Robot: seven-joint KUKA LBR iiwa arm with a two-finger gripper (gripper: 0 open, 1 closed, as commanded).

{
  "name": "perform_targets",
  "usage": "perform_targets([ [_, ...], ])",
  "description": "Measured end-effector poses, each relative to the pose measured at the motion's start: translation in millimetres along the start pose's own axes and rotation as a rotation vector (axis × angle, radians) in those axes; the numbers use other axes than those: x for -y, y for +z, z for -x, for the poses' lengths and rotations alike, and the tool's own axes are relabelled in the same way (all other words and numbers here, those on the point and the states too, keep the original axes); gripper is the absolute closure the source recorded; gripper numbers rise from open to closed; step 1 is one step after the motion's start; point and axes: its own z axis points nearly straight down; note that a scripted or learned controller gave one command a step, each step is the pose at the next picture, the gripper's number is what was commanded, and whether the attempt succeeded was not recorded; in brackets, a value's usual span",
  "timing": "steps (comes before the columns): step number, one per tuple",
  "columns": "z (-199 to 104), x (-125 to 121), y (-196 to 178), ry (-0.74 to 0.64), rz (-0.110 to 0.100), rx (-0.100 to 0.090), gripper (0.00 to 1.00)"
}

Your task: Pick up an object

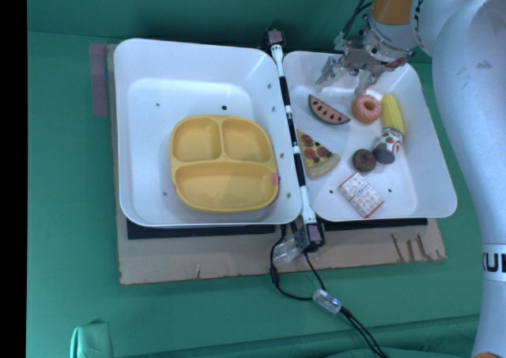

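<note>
My gripper [345, 78] hangs over the back of the right bin [431, 190], open, with nothing between its fingers. Just below it lie a watermelon slice [326, 111], a pink-glazed donut [366, 108] and a yellow corn cob [392, 112]. Nearer the front of that bin are a small tipped can [387, 145], a chocolate donut [364, 160], a pizza slice [317, 154] and a small red-and-white box [360, 194]. The gripper is above and apart from all of them.
The left bin [142, 72] holds a yellow divided plate [223, 163]. A black-and-white bar [288, 131] runs between the bins. Cables [316, 293] trail off the bench's front. The grey arm [466, 72] fills the right side of the view.
</note>
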Motion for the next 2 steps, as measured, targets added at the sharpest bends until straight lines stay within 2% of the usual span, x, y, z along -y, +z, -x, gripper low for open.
perform_targets([
  [2, -1.1, -0.1, 0.2, -0.002, 0.0, -0.005, 0.0],
])
